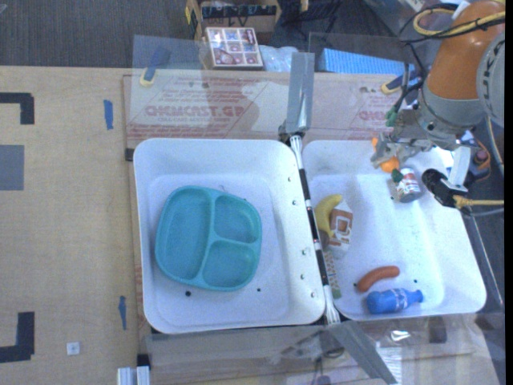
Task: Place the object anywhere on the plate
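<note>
A: Reaching in from the right, the arm (465, 46) hangs over the far end of the right bin (449, 295). Orange band at top, grey wrist below.

B: And the hand (398, 157)?

A: Low, near the bin's back wall. A small can (407, 184) sits right under it, with an orange bit (388, 164) just beside. Whether anything is pinched, I cannot tell; the parts blur together, and how far the hand is spread is not readable.

B: Rest of that bin?

A: Banana (326, 212) against the left wall, a small carton (341, 227) touching it. Nearer the front, a hot dog (377, 277), and a blue bottle (393, 300) lying on its side just below it.

B: Plate?

A: Teal plate (208, 237), three compartments, in the left bin (160, 159), nothing on it. Well apart from the hand.

B: Beyond the bins?

A: Cardboard sheet on the worktop (56, 215) behind them, an open box (232, 2) on the floor past that.
</note>
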{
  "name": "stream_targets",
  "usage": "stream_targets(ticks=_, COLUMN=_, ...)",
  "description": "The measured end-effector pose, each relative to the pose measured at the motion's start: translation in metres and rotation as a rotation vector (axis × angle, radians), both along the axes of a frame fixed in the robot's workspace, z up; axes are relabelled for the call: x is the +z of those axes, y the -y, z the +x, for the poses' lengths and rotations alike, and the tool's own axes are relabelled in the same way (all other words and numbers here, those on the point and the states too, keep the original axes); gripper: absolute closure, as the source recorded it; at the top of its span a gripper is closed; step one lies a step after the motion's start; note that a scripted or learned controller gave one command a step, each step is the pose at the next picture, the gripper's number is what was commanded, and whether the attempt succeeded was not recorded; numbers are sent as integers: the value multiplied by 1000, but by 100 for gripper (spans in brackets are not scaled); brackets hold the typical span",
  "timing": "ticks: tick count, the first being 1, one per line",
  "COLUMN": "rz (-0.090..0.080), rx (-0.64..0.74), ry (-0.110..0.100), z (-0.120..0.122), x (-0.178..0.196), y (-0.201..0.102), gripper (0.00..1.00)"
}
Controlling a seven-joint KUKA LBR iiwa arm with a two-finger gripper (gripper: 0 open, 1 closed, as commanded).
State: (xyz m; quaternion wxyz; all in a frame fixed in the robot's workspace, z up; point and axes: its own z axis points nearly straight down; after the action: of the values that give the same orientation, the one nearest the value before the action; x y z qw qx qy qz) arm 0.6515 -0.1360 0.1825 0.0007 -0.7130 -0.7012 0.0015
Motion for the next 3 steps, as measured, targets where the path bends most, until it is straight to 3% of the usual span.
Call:
stream_targets(ticks=1, rz=2, rx=-136, ry=-3, z=-26, x=7, y=-76, gripper=100)
stream_targets(ticks=2, rz=1, rx=-300, ry=-4, z=-82, x=0, y=-149, gripper=100)
stream_targets(ticks=3, rz=0, rx=-202, ry=-4, z=-114, x=0, y=-205, gripper=100)
